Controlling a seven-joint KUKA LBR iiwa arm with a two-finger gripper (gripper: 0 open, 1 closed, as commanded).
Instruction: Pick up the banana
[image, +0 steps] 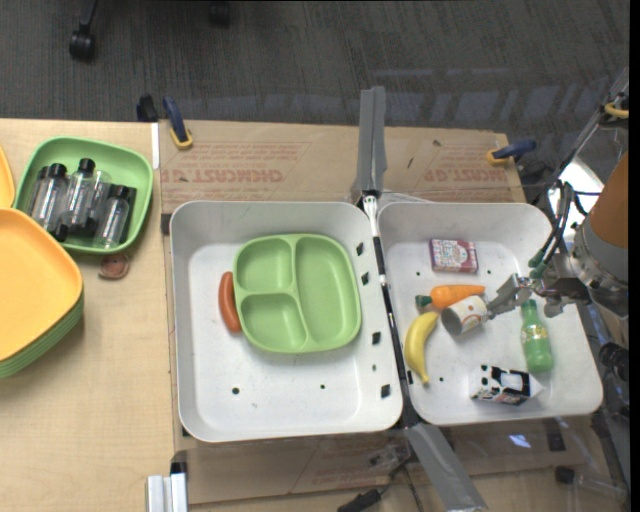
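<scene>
At the far left of the bench a stack of orange plates is seen, and at its twelve o'clock a green tray holding small dark-capped bottles. The left bin is occupied by a green divided plate near its centre, with a red sausage-shaped item lying just beside the plate at nine o'clock.

In the right bin the banana is found close to the left wall, at about eight o'clock from the bin's centre, lying flat on the floor with nothing gripping it. A carrot lies near its upper end at one o'clock, and a small grey cup on its side lies just beside it at three o'clock. A pink packet sits towards twelve o'clock, a green bottle at three o'clock of the bin, and a black-and-white carton at five o'clock.

The gripper is positioned above the bin's middle, to the right of the cup; whether it is released or clenched cannot be told, and nothing is seen held in it.

The task is judged barely begun: the banana is not yet grasped or lifted. Open floor is left below the banana towards six o'clock, but the bin wall at nine o'clock and the cup at three o'clock leave a tight approach.
</scene>
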